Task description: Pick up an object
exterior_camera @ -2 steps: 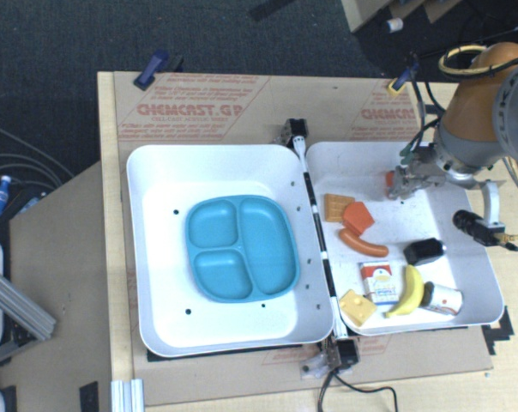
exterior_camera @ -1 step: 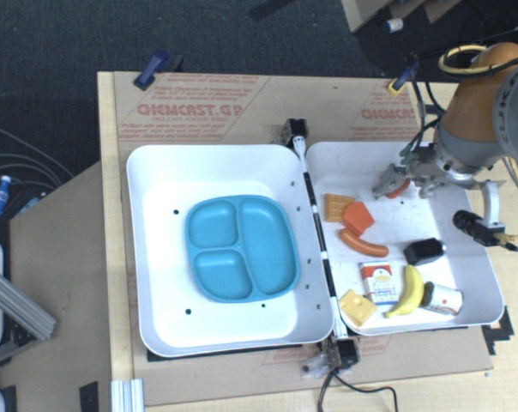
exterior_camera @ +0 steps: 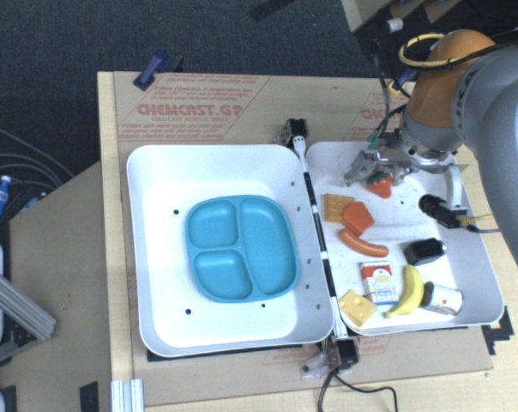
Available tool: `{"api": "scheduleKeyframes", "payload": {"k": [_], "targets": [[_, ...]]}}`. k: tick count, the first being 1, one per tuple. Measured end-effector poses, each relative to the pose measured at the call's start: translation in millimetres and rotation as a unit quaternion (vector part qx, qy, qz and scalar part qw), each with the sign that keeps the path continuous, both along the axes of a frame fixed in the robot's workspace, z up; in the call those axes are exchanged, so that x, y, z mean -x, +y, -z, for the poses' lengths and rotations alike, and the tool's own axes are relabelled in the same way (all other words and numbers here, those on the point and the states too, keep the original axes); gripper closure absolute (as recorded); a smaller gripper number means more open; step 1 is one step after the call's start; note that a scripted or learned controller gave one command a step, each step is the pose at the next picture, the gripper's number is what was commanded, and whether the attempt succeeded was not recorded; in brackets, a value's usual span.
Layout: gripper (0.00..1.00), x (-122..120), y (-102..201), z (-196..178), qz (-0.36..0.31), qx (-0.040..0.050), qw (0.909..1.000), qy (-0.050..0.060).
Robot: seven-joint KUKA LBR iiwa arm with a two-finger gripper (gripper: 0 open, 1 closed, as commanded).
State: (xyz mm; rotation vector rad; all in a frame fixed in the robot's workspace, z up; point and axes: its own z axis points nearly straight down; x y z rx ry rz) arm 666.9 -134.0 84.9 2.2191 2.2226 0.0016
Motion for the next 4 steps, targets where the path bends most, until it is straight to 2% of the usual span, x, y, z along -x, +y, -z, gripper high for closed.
{"api": "scheduleKeyframes", "payload": {"k": [1,2,3,4], "targets": [[1.00,-1,0,-11,-0.001,0.0009,1.0000,-0.001],[1.00,48,61,-146,0.000,0.0000,1.0000,0.000],[1.00,142,92,-180,0.001,-0.0005,1.0000,0.002],[1.00,175,90,-185,0.001,-0.0006,1.0000,0.002]]}}
